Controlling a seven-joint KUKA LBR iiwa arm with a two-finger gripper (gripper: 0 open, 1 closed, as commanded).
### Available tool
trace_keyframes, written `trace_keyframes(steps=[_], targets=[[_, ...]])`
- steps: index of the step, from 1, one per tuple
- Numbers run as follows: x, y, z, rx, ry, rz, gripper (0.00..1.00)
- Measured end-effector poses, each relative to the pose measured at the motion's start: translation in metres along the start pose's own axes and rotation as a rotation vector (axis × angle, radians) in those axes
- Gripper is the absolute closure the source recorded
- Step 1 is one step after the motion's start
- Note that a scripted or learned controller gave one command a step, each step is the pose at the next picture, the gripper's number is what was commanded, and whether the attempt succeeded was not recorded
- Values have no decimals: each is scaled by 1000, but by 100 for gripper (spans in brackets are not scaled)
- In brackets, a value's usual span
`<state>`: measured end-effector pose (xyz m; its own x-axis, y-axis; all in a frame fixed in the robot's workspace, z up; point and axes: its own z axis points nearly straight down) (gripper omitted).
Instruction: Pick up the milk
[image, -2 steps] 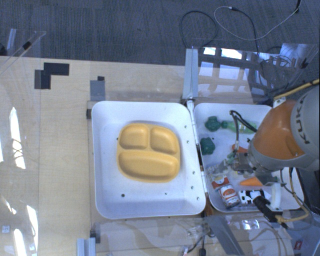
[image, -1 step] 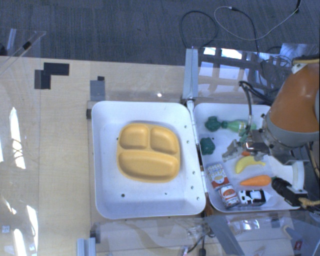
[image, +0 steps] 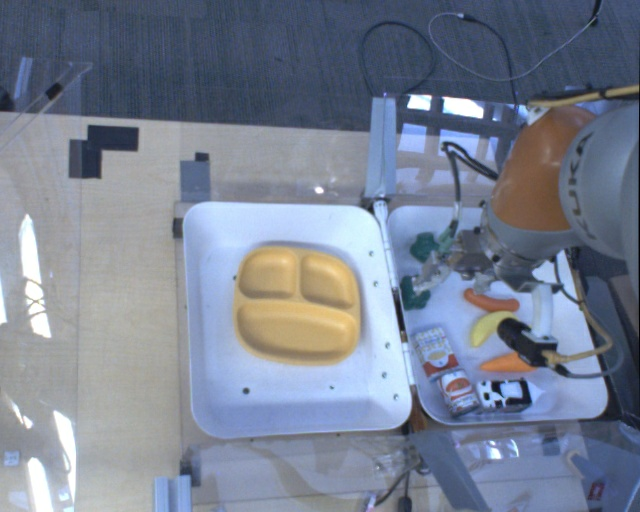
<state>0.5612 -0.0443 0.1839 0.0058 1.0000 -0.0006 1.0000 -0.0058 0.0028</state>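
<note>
One milk carton (image: 503, 395), label unreadable

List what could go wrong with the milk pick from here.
1. The milk carton lies in the right bin's front corner, close to the walls, so a descent may clip the rim.
2. A can and a carrot sit right beside it and may be knocked or grabbed instead.

Yellow tray (image: 297, 304) in left bin (image: 205, 330); banana (image: 487, 327), carrot (image: 507, 364) in rt bin (image: 590, 400)
</note>
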Motion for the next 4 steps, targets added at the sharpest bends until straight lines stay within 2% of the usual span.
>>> trace_keyframes(steps=[1,2,3,4], targets=[[10,-58,-1,-1,1,86,0],[-26,10,-59,-3,0,132,0],[-34,-54,-1,1,0,288,0],[-109,-30,-183,-5,-1,95,0]])
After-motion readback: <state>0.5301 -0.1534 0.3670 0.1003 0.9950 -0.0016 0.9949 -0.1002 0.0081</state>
